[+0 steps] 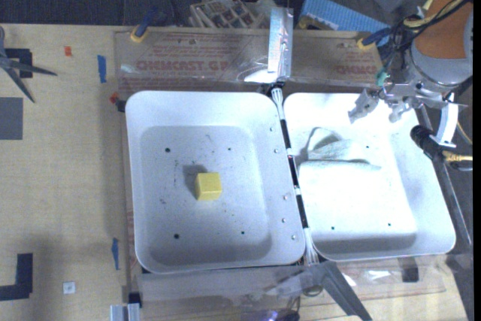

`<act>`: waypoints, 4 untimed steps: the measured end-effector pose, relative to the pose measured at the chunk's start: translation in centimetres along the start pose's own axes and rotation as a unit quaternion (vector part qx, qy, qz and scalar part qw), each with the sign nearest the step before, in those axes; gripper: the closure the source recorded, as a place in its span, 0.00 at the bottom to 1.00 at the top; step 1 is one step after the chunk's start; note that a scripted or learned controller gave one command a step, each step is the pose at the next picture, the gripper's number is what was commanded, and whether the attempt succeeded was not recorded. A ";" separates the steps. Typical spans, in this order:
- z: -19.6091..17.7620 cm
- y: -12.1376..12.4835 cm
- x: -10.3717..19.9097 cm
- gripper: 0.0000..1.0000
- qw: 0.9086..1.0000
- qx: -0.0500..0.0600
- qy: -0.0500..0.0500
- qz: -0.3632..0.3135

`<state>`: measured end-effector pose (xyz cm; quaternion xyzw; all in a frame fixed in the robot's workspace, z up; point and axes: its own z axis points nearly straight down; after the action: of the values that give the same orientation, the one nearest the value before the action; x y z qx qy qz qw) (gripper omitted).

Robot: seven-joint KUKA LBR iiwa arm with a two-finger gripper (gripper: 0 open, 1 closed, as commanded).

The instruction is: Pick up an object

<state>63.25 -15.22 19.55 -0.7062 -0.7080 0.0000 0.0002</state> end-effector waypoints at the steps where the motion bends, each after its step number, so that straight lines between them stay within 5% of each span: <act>1: 7.0 2.3 -7.0 0.00 1.000 -0.001 0.000 0.008; 2: 6.0 -1.8 -5.8 0.00 0.991 -0.001 0.000 -0.134; 3: 10.7 1.3 -5.7 0.00 0.985 -0.004 0.007 0.170; 4: 10.9 1.4 -3.3 0.00 0.982 -0.001 0.000 0.189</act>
<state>64.70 -18.47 8.66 -0.8273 -0.5618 -0.0004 -0.0002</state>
